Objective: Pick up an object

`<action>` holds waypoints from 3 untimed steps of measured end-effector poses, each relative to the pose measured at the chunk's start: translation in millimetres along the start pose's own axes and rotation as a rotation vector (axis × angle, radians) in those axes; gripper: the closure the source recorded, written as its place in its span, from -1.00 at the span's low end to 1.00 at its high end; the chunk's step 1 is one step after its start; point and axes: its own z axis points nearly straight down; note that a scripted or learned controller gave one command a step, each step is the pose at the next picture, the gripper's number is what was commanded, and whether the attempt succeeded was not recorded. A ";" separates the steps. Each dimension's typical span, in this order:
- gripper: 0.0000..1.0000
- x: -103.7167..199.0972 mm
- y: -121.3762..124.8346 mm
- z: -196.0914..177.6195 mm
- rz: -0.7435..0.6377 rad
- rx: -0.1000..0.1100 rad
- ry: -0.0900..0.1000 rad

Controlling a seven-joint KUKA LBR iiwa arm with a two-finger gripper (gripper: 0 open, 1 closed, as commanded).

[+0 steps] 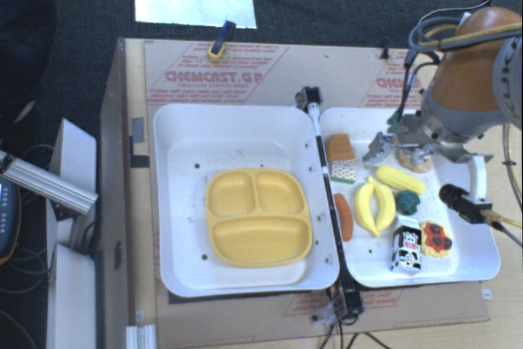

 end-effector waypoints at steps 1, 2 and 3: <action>-1.00 -1.9 -24.4 102.5 0.002 0.002 0.000; 1.00 -1.7 -22.9 91.2 0.001 -0.002 0.000; 1.00 43.0 -28.0 10.3 0.000 -0.002 0.000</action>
